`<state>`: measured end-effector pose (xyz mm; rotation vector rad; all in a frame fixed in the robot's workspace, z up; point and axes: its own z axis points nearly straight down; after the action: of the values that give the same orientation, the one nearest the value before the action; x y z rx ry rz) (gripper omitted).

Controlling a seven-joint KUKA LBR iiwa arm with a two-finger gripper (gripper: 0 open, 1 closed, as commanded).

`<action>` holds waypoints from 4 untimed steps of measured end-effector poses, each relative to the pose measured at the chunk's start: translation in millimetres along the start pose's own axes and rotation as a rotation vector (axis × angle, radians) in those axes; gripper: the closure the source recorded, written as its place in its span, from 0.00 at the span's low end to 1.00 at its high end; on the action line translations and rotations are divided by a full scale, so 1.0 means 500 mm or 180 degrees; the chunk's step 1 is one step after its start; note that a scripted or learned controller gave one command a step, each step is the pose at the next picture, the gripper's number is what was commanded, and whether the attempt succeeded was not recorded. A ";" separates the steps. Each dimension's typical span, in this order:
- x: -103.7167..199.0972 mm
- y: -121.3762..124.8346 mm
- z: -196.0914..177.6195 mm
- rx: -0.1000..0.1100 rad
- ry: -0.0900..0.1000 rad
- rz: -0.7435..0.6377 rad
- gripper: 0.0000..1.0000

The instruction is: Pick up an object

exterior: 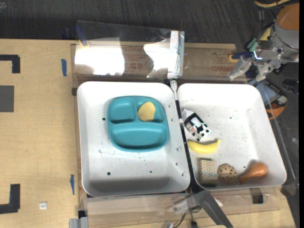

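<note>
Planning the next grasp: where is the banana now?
The banana lies in the right bin, near its left wall, just below the black-and-white toy and above the cookie.

Arm: enters at the upper right corner of the camera view, grey body, with the orange band showing near the top right edge.
Wrist: grey assembly below the orange band, angled toward the view's left and downward.
Gripper: projects from the wrist to the left, raised above bench level, positioned beyond the far right corner of the bench area.
Gripper detail: blue, green and yellow-orange fittings are visible along its body.
Finger state: cannot be determined at this resolution.
Load: nothing can be made out at the gripper tip.
Contact: the tip touches nothing that can be made out.
</note>
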<state>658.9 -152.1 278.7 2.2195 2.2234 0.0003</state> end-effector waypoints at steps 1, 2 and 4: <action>-0.066 -0.088 0.274 0.0030 0.0003 0.0805 0.00; 0.106 -0.003 0.382 -0.0017 0.0001 0.0546 0.00; -0.006 0.014 0.386 0.0030 0.0029 -0.1301 0.00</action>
<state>665.8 -155.0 85.6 1.7291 2.6383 0.0000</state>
